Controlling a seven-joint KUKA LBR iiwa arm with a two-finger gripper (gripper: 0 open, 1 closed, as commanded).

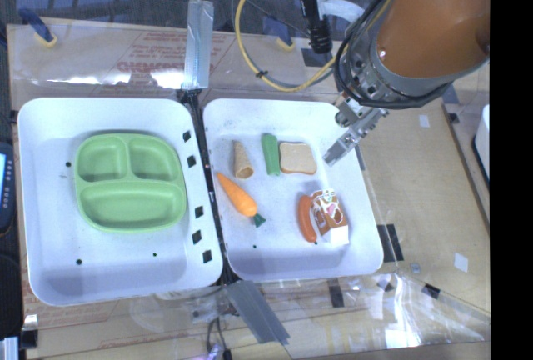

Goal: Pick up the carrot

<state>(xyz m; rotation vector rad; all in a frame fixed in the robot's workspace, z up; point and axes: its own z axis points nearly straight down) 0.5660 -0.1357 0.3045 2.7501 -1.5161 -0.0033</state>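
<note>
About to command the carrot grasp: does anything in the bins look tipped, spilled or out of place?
Nothing stands out. The carrot lies flat in the right bin near its left wall, apart from the cone, green stick, toast, sausage and carton. The green tray sits level in the left bin.

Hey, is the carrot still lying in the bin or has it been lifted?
Lying in the right bin: the carrot rests flat on its floor, with the gripper apart from it.
</note>
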